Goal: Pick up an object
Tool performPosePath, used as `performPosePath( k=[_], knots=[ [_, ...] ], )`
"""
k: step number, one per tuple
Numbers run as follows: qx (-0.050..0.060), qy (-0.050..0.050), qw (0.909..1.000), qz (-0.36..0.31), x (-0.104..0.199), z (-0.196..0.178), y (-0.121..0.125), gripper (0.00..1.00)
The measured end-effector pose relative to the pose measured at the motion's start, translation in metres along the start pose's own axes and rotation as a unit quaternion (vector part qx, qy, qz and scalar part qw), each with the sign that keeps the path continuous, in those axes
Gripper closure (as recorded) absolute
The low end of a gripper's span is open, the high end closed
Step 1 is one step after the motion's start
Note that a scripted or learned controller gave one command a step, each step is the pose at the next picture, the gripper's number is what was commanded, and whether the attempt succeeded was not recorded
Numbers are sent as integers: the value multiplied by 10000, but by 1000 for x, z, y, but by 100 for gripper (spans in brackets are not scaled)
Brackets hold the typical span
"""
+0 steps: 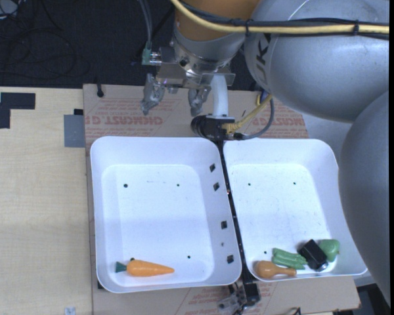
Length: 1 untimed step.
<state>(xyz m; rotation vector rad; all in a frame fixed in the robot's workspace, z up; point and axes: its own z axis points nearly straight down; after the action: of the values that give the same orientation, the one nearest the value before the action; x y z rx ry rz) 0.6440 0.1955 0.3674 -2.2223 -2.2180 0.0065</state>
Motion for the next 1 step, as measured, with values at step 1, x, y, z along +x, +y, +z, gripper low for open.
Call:
performPosePath(
  k=[1],
  knots=[
    [0, 0, 10000, 0, 0, 0, 0, 0]
  ],
)
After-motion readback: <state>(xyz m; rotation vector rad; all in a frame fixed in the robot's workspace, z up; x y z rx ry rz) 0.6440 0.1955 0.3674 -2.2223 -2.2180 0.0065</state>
